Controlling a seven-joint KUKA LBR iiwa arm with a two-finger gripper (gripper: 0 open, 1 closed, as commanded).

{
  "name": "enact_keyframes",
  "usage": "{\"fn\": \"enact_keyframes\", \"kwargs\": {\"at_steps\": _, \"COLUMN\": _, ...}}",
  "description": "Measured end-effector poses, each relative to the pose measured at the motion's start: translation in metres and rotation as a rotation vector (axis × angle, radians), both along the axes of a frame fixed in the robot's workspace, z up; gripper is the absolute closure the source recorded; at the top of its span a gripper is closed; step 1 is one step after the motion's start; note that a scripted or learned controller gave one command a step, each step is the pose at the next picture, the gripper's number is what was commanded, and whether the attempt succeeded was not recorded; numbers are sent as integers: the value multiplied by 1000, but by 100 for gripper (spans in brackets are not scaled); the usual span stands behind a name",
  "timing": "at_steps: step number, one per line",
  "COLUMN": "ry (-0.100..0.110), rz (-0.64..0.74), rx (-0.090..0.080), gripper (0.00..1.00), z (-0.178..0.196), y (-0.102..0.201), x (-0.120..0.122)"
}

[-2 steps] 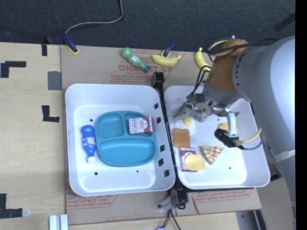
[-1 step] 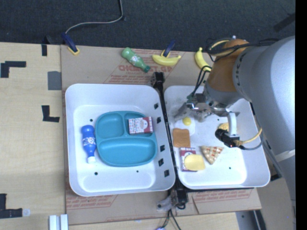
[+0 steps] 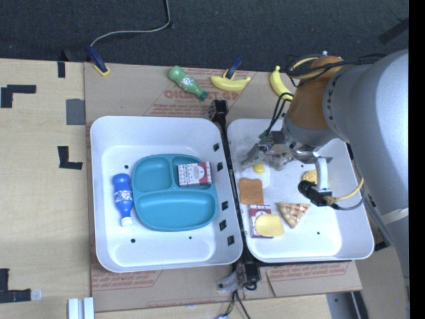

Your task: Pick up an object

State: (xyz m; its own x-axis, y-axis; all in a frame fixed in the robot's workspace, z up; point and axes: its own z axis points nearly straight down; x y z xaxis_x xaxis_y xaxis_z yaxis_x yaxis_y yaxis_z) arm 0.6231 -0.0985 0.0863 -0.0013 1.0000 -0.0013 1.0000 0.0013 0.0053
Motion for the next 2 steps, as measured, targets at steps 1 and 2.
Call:
{"fn": "enact_keyframes", "kwargs": {"at_steps": 1, "ry": 0, "rz": -1, "rx": -1, "gripper": 0, "z": 0, "y": 4, "x": -6}}
{"fn": "enact_keyframes", "kwargs": {"at_steps": 2, "ry": 2, "rz": 1, "rx": 0, "gripper": 0, "z": -1, "y": -3, "x": 30}}
